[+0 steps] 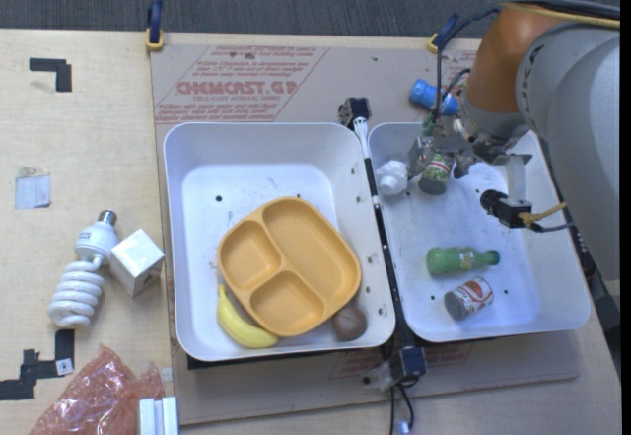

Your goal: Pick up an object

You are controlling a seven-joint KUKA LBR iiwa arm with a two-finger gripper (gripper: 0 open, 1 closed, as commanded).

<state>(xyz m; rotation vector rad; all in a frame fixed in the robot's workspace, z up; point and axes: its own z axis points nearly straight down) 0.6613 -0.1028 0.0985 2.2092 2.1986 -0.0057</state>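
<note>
Two bins: I am reaching from the right over two white bins sitting side by side on the desk (89,147), the left bin (182,226) and the right bin (552,305).
Hidden: my wrist and grey arm are covering the far right corner of the right bin; my jaws (434,162) are sitting in a tangle of dark parts and cable, so I cannot tell how far they are standing apart or whether anything is lying between them.
Hard to make out: a small dark round jar (434,177) is showing right under my jaws, seemingly touching them, though I cannot tell whether it is being gripped.
White lump: a crumpled white thing (391,177) is lying just left of the jar, against the wall between the bins.
Green bottle: a green bottle (459,259) is lying on its side in the middle of the right bin, well below my jaws.
Can: a small can (468,297) with a red and white label is lying near the bottle, toward the near edge.
Left bin: a yellow divided plate (288,265) is partly covering a banana (242,323); a brown round thing (347,324) is peeking out at its near right corner.
Desk: a spiral bulb (84,270) and a white cube (136,260) are lying left of the bins.
</note>
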